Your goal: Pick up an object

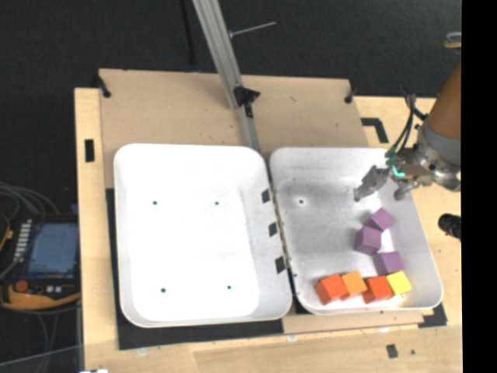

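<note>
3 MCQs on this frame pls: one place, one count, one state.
1. Where do the blocks lie?
A. left bin
B. right bin
C. on the bench outside the bins

2. How many purple blocks are there?
A. one
B. three
C. five

3. How does the gripper stand?
A. above the right bin, holding nothing
B. clamped on an orange block
C. down in the left bin

Key:
1 B: all the blocks sit in the right bin, toward its near right corner.
2 B: three purple blocks form a short column, above a row of two orange blocks, a red-orange one and a yellow one.
3 A: the gripper hangs over the bin's far right part, jaws spread, no block between them.
</note>
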{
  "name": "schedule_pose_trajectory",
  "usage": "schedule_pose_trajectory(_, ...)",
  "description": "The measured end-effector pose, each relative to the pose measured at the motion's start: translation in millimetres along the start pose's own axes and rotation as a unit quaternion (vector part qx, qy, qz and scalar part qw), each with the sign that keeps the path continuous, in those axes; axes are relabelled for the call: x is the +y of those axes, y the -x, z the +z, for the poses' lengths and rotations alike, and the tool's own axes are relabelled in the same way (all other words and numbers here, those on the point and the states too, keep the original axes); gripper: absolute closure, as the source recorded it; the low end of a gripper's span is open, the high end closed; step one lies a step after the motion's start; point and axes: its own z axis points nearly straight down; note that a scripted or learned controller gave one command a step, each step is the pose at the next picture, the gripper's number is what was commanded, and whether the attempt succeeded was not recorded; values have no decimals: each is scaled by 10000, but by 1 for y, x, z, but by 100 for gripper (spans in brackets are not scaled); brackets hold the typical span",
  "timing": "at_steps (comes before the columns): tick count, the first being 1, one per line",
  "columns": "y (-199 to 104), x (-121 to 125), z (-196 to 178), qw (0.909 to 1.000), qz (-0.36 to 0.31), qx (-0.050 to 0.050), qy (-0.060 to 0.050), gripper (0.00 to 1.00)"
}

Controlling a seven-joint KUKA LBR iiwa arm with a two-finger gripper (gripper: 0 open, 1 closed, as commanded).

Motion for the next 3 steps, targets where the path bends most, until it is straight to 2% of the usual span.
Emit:
schedule_pose_trajectory(1, 0, 1, -3, 10000, -5, -5, 25, 0)
schedule_pose_trajectory(2, -4, 6, 41, 10000, -10, -16, 11, 0)
schedule_pose_trajectory(3, -5, 13, 100, 10000, 5, -29, 46, 0)
